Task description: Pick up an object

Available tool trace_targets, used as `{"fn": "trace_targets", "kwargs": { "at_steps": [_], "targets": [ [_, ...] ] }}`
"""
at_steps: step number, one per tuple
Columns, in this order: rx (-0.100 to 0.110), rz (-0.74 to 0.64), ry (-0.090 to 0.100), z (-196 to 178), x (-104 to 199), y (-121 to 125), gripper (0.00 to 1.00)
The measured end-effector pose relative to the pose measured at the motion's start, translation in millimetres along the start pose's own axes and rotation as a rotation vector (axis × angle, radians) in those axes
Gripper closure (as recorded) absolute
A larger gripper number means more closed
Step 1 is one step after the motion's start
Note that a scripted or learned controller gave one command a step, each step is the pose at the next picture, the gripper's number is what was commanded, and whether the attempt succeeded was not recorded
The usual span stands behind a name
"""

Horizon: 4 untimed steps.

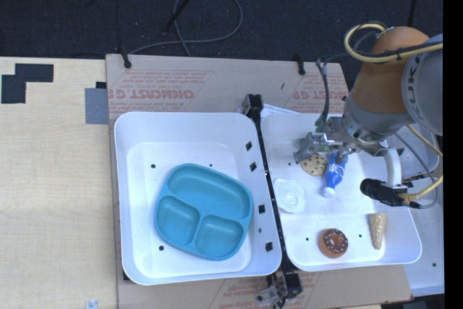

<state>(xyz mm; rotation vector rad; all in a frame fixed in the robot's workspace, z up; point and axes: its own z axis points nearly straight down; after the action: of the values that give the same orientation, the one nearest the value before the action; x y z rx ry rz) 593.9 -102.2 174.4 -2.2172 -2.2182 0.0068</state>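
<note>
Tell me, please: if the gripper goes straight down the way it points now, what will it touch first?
Probably the round cracker, which lies just below the gripper in the right bin. The blue tube lies close beside it; depth is unclear from this slanted view.

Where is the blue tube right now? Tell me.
The blue tube lies in the right bin, in its upper middle, just right of the round cracker and directly below the pincer, with the clear lid to its lower left.
</note>
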Motion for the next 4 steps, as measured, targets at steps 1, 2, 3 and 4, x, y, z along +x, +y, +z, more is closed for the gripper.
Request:
{"fn": "trace_targets", "kwargs": {
  "at_steps": [1, 2, 3, 4],
  "targets": [
    [0.001, 0.0, 0.001, 55, 0, -11, 0.0],
    [-0.004, 0.001, 0.0, 88, 1, -11, 0.0],
    [-0.005, 0.006, 0.002, 76, 1, -10, 1.0],
    [-0.007, 0.0, 0.0, 32, 5, -8, 1.0]
  ]
}}
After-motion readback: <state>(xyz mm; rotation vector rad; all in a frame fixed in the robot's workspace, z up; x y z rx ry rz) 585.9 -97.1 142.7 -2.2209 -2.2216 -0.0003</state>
